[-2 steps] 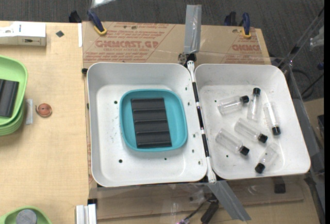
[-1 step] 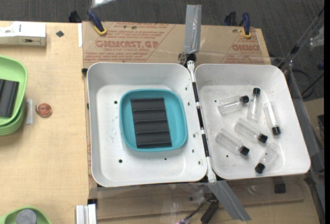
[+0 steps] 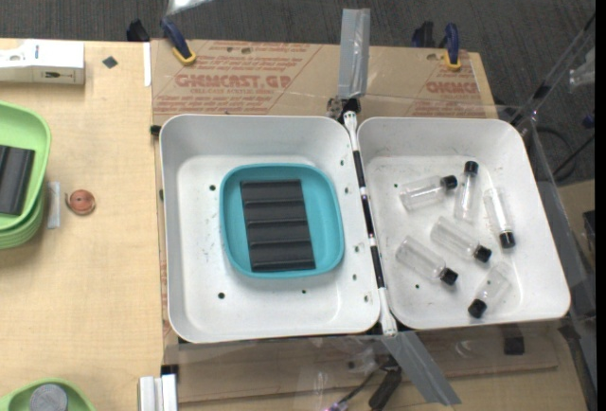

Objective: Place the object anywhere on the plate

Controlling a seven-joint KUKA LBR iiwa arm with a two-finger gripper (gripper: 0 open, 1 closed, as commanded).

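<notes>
Two white bins sit side by side on a sheet of cardboard (image 3: 284, 78) clamped to the bench. In the middle of the left bin (image 3: 189, 210) lies a teal plate (image 3: 232, 210), and on it rests a black ribbed block (image 3: 277, 224) that covers most of the plate's floor. The right bin (image 3: 530, 182) holds a loose scatter of clear vials (image 3: 461, 241) with black caps, about six of them, lying on their sides at different angles. Most are toward the bin's middle and right side, and one lies near its front right corner. None of them touches the plate. Whether the pincer is apart or together I cannot tell. At the bench's left edge sits a green tray (image 3: 19, 172), with a small orange disc (image 3: 80, 202) just beside it
</notes>
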